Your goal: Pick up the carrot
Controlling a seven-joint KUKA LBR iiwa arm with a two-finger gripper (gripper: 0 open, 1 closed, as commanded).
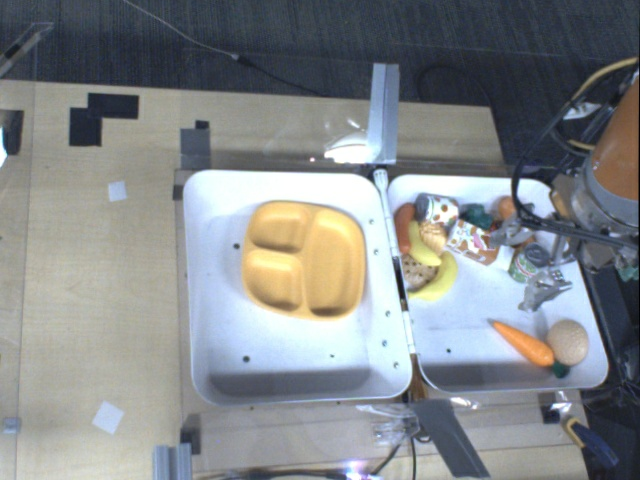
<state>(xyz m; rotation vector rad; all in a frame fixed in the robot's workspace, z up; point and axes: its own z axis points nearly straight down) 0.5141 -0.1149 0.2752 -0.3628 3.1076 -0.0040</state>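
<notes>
While lying flat, carrot (523,342) slants, green end lower-right, tip upper-left

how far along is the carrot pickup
Done: the arm has reached over the right bin. In hand: nothing; the claw sits above and apart from the carrot, which lies flat on the bin floor beside a beige ball. Left: descend, grip, lift.

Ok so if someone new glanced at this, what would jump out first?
Probably the yellow three-compartment plastic plate, lying alone in the left white bin. Next, the orange toy carrot near the front of the right white bin, beside a beige egg-shaped ball, with the end effector just behind it.
</notes>
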